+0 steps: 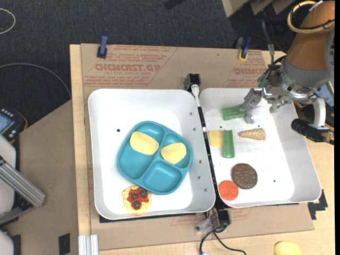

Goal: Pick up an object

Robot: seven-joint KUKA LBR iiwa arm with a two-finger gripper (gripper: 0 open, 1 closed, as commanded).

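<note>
My gripper (262,109) hangs over the back of the right bin (297,163), open, with nothing between its fingers. Its left finger (249,107) sits right beside a short green block (231,113); I cannot tell if they touch. Just in front of the gripper lies a tan cone (253,134). Further forward are a green stick (228,144), a yellow piece (215,138), a brown disc (244,175) and an orange-red disc (229,190).
The left bin (103,142) holds a blue divided plate (153,170) bearing two yellow pieces (141,142) (173,152), and a yellow item with red berries (136,197) at its front. A black ridge (201,122) runs between the bins.
</note>
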